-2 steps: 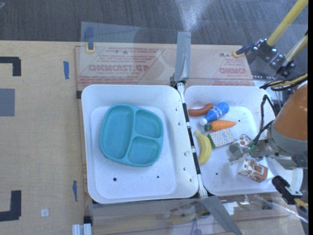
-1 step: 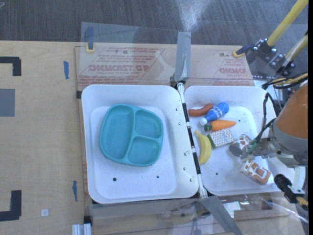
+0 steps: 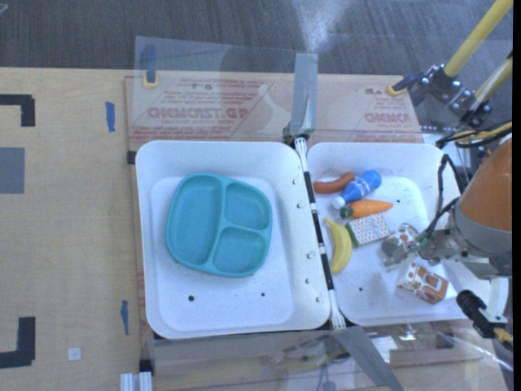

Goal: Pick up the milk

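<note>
Open room: the left bin (image 3: 159, 300) has bare white floor all around the teal divided plate (image 3: 218, 224); in the right bin (image 3: 358, 304) the free floor is the near part, between the banana (image 3: 339, 244) and the milk carton.
Edges: the two bins touch along one middle rim; the banana lies just beside this rim, on the right bin's side.
Milk: the milk carton (image 3: 422, 283), white with brown patches, lies tilted on the floor of the right bin, to the right of the banana and well apart from it, near the bin's right wall.
Tool: the tool (image 3: 404, 245) is low in the right bin, right of the banana, just above-left of the milk carton and very close to it; if they touch, I cannot tell. If its fingers are wide or narrow, I cannot tell, and nothing is seen between them.
Other things: beyond the banana lie a carrot (image 3: 370, 208), a blue bottle (image 3: 360, 188) and a sausage (image 3: 333, 184); a checked packet (image 3: 370, 230) lies just right of the banana.
Surface: a light wood counter (image 3: 65, 243) with blue tape marks (image 3: 110, 116) carries both bins.
Room: a dark grey floor (image 3: 203, 10) lies behind the counter.
</note>
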Motion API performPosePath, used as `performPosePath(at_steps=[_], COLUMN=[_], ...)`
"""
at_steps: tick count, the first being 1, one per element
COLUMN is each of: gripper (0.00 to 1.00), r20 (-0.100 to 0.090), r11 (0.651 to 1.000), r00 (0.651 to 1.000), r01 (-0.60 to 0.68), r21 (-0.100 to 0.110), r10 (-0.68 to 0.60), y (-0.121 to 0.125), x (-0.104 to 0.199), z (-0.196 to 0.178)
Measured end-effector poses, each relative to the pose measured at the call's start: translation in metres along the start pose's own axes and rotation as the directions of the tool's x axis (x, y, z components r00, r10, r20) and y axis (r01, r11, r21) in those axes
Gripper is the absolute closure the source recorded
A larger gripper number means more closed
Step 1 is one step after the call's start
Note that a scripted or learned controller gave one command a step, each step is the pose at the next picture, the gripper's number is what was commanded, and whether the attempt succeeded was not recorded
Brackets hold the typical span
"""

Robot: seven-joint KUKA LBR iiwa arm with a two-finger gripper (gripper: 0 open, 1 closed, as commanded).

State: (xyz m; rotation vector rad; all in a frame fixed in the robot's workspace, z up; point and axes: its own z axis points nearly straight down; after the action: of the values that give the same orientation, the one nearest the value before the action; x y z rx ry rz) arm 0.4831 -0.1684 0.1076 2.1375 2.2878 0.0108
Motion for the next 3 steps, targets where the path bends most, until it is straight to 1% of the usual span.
performPosePath(at_steps=[1, 2, 3], gripper=[1.00, 1.00, 1.00], r20=[0.001, -0.004, -0.001], r11=[1.000, 0.970, 0.999], r00=[1.000, 0.970, 0.999], r01=[-0.002, 0.244, -0.046], r21=[-0.004, 0.008, 0.011], r10=[0.002, -0.244, 0.046], y=[0.001, 0.002, 0.072], x=[-0.001, 0.048, 0.086], z=[-0.010, -0.075, -0.139])
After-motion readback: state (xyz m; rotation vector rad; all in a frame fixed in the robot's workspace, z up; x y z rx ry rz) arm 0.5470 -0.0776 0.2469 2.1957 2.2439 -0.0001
